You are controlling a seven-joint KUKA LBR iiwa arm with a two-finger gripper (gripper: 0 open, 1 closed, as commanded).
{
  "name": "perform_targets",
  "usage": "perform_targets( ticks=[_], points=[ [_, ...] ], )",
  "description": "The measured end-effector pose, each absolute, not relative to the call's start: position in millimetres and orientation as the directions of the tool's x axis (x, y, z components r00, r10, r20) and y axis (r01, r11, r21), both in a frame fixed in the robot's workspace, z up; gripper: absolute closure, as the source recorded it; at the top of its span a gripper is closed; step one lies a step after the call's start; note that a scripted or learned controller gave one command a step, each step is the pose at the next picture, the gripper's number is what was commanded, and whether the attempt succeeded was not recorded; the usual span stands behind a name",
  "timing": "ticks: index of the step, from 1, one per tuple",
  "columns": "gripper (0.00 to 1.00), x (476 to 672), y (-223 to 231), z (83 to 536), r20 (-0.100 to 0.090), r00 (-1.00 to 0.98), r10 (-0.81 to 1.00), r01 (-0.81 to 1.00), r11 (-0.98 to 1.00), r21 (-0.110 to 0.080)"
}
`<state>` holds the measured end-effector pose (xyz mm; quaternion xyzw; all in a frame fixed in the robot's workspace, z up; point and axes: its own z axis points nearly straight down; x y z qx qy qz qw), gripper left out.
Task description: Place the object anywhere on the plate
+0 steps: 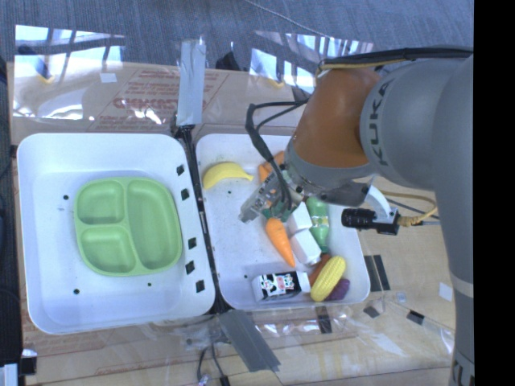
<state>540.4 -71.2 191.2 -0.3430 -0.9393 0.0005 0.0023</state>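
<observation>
Bench surface: brown board under clear plastic sheeting, carrying two shallow white bins side by side, with a grey strip along their shared edge.

Left bin [36,215]: one light green plate [129,225] with three compartments, lying flat near the bin's centre, nothing on it.

Right bin [233,284]: banana [226,173] near the far left corner; carrot [280,241] at the centre, tilted, its tip toward the near edge; black-and-white carton [282,285] along the near edge; corn cob [328,277] by the near right corner, resting against a purple item [341,289]; white cylinder [305,246] and green bottle [319,222] just beside the carrot, toward the right wall.

Arm: grey with orange band, reaching into the right bin from the right. Gripper [262,203] sits low over the bin's centre, just above the carrot's thick end. Its opening and any hold on an object cannot be told.
</observation>
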Motion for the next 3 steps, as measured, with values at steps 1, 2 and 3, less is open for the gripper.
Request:
perform_targets(
  ticks=[1, 2, 3],
  points=[
    [1.0, 554.8, 45.2, 244.9, 0.001, -0.668, 0.744, 0.744, 0.668, 0.002],
    [0.0, 554.7, 41.5, 244.2, 0.0, -0.664, 0.748, 0.748, 0.664, 0.0],
    [0.0, 525.4, 80.2, 188.7, 0.005, -0.654, 0.757, 0.757, 0.654, -0.006]
  ],
)
